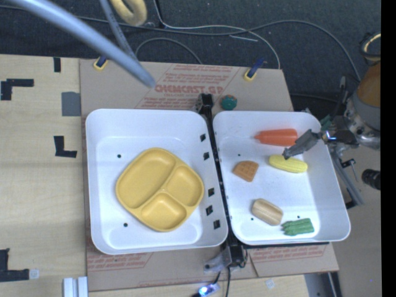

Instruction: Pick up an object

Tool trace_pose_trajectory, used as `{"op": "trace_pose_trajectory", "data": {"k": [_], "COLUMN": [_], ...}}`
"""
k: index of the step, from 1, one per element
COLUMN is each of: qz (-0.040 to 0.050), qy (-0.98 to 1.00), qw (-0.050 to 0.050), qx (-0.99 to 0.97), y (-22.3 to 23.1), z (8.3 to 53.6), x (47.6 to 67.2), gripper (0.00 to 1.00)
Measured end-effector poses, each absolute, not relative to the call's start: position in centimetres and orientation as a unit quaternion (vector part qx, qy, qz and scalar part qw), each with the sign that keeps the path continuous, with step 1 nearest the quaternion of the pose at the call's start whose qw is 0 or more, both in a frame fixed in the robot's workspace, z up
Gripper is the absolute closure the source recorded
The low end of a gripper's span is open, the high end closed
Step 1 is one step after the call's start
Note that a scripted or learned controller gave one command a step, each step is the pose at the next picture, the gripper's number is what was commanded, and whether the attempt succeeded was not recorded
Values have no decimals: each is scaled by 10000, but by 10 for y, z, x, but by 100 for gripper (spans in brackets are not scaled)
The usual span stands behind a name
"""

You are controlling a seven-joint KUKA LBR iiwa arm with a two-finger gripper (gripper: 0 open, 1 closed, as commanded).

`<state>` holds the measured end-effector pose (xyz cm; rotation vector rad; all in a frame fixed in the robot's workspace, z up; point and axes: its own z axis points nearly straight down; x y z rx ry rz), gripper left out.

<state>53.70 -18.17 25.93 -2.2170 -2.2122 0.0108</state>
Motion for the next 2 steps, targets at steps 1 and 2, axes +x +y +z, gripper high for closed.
{"op": "trace_pose_trajectory", "data": {"k": [1,2], "qz": [6,20], "qy": [-7074,-7076], "qw": [4,25], "qx": [-7068,-7066], "y": [-181,-173], "z": [265,215], "x": [539,544], "gripper": [0,0]}}
